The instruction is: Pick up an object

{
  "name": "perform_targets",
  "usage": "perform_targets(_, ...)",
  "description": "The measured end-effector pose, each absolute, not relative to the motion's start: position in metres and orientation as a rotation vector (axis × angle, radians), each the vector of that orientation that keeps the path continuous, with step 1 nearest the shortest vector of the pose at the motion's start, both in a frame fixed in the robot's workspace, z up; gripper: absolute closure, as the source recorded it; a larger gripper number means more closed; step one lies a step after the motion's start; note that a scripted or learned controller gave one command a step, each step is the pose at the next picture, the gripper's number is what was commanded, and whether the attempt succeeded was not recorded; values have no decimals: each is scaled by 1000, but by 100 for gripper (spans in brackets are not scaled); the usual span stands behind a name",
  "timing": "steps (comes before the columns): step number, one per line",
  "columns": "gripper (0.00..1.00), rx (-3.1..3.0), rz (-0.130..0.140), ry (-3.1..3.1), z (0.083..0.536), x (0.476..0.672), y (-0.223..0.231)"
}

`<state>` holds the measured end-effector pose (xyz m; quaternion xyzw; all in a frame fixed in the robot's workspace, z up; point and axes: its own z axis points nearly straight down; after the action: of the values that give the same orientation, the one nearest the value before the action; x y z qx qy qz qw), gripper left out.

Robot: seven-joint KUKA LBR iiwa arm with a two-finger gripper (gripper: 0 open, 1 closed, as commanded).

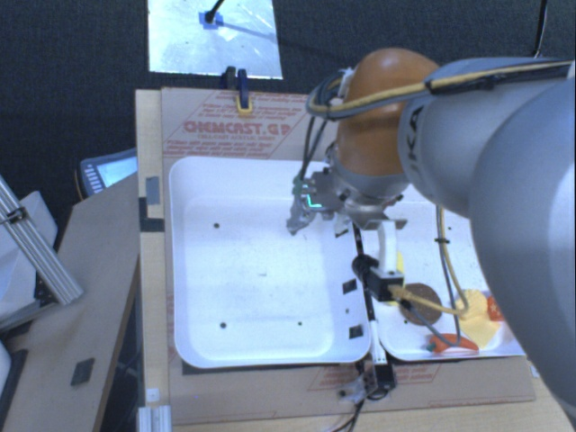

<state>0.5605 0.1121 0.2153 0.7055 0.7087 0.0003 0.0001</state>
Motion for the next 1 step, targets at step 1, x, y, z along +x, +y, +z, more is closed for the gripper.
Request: perform_targets(1, 0, 2216, -5, 2231, 106, 579, 143)
